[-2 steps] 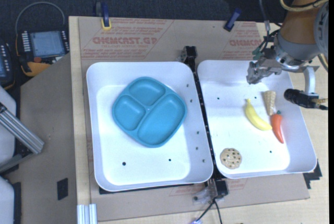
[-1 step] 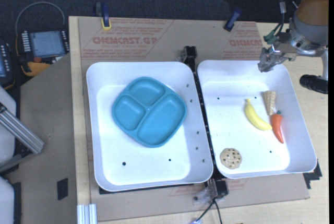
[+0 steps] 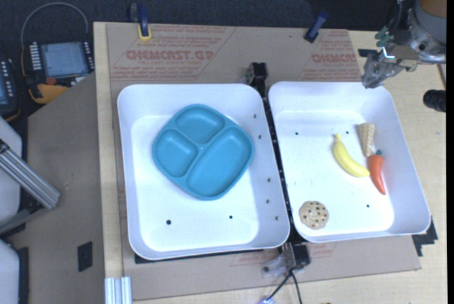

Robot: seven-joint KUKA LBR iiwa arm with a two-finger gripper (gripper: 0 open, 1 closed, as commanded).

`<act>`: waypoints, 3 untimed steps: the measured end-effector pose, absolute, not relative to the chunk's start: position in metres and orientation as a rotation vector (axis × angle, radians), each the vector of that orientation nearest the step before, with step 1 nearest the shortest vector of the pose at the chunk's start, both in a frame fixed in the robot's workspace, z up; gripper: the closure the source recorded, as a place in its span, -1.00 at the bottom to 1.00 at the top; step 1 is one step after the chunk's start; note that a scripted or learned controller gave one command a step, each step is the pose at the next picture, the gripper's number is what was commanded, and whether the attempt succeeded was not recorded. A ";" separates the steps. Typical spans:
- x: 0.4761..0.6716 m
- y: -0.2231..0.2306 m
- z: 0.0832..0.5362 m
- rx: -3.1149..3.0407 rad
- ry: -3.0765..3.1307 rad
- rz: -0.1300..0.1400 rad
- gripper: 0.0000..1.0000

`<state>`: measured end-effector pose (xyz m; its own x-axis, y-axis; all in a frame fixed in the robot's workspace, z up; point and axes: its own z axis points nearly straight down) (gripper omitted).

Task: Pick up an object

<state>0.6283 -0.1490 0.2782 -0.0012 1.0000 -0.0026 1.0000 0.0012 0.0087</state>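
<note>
The tool [image 3: 373,77] hovers over the right bin's far rim; its opening I cannot tell. The yellow plastic banana [image 3: 349,156] looks light, stiff and slippery. Grip it mid-curve.

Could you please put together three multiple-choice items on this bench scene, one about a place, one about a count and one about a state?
1. Where does the blue divided plate lie?
A. In the left bin
B. In the right bin
C. On the cardboard outside the bins

2. How many items lie in the right bin?
A. Two
B. Four
C. Six

3. Where is the end effector?
A. Pressed onto the cookie
B. Above the right bin's far right corner, away from the food items
C. Resting on the blue plate

Answers:
1 A: the blue divided plate sits in the left bin.
2 B: banana, carrot, cone and cookie lie in the right bin.
3 B: the end effector hangs at that corner, apart from them.
</note>
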 end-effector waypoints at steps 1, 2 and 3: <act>0.619 -0.105 0.268 2.220 2.227 -0.002 1.00; 0.612 -0.057 0.251 2.219 2.229 -0.002 1.00; 0.615 0.007 0.242 2.217 2.232 -0.001 1.00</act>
